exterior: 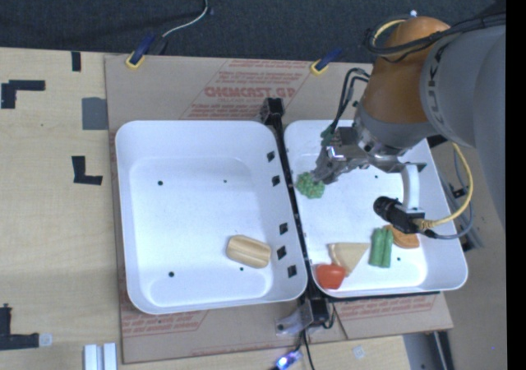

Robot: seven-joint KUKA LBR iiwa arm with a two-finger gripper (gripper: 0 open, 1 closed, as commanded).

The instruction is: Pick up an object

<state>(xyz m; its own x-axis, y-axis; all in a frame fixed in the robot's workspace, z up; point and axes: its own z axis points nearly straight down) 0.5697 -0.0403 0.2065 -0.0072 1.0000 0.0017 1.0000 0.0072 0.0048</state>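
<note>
Gripper (pixel 327 169) of mine hangs low in the right white plastic bin (pixel 440 278), right at the small bumpy green broccoli-like piece (pixel 310 187) by the bin's left wall; whether anything is clamped I cannot tell. Near me lie a pale yellow wedge (pixel 348 255), a red rounded piece (pixel 330 276) and a green upright block (pixel 381 247) (an orange bit beside it). A tan bread roll (pixel 248 251) sits in the left white bin (pixel 148 196)

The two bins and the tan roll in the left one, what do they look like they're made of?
The bins: apparently plastic, smooth white with molded rounded corners and a slight sheen. The roll: matte tan, evenly colored, probably a plastic or foam toy bread; the view leaves that open.
</note>
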